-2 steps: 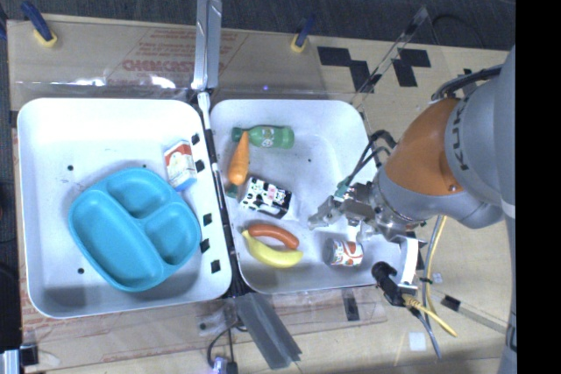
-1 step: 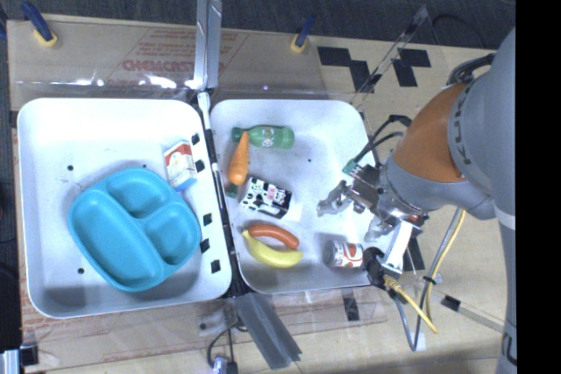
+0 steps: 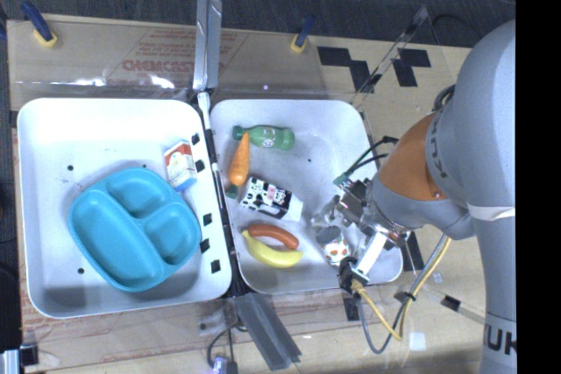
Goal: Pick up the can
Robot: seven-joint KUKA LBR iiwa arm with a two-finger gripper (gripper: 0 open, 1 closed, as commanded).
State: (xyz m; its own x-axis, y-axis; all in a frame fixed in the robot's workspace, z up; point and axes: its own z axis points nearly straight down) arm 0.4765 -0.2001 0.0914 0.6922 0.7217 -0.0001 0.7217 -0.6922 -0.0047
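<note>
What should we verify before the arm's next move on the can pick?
1. Can located: cannot tell; a small white-and-orange object by the gripper may be it.
2. Gripper low in the right bin: ok.
3. Can held: cannot tell.
4. Banana and sausage apart from gripper: ok.
5. Red-and-white carton sits in the left bin, out of the way: ok.
</note>
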